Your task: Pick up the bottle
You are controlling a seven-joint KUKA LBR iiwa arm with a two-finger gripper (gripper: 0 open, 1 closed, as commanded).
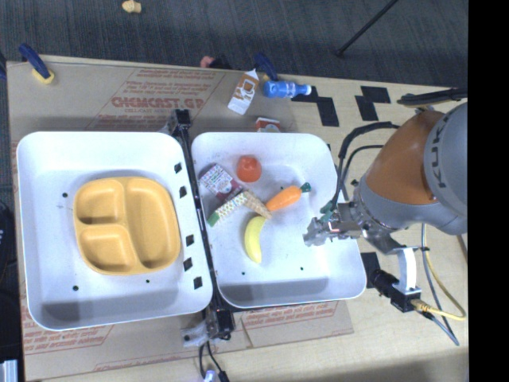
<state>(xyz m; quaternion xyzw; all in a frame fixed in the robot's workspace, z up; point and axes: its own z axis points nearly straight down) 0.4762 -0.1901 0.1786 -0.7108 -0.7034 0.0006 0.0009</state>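
**One bottle, outside both bins, and the arm not yet near it**

Nothing is between the fingers of the gripper (316, 231), which hovers over the right edge of the right bin (338, 281); whether its fingers are apart or together cannot be told from this angle. The bottle (280, 90), blue with a white label, lies on its side on the bench beyond the far rim of that bin, well apart from the gripper. Judging from this, the task sits at its very start: the approach has not been made.

The next move calls for the arm to rise clear of the bin wall, travel toward the far side of the bench, and come down over the bottle's body with the fingers set across its width, since it lies flat and could roll.

Inside the right bin lie a banana (253, 239), a carrot (285, 198), a red tomato-like piece (249, 168), a small packet (217, 180) and a patterned wedge (237, 205); none blocks the route. A small carton (244, 92) lies just beside the bottle on its left, and a blue clamp (265, 65) sits near it, so a wide descent might nudge either. The left bin (32, 213) holds a yellow divided tray (127, 223).
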